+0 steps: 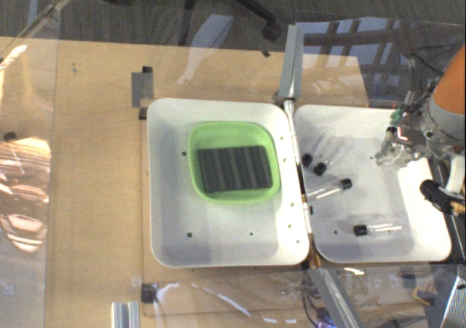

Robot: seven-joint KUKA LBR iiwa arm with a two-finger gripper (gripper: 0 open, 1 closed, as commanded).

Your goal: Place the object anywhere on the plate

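The objects to move are small clear vials with black caps, lying loose in the right bin [437, 246]. One vial [329, 188] lies near the bin's middle, slanted, cap to the right; another [375, 229] lies nearer the front edge, cap to the left. Two more [312, 155] sit close to the left wall, their bodies hard to make out against the white floor.

They look light and stiff — probably glass or hard plastic, so smooth, round and apt to roll or squirt out of a pinch. The surest hold would seem to be across the tube's middle, closing square to its length; a grip at the cap end may tip it. Glass would not forgive a hard press against the bin floor.

The plate [195, 173] — green, with a dark ribbed insert — sits in the left bin [167, 232], well apart from every vial.

The arm reaches in from the right, its gripper [395, 150] low over the right bin's far-right part, away from the vials. I cannot tell whether it is apart or together, and no vial is seen in it.
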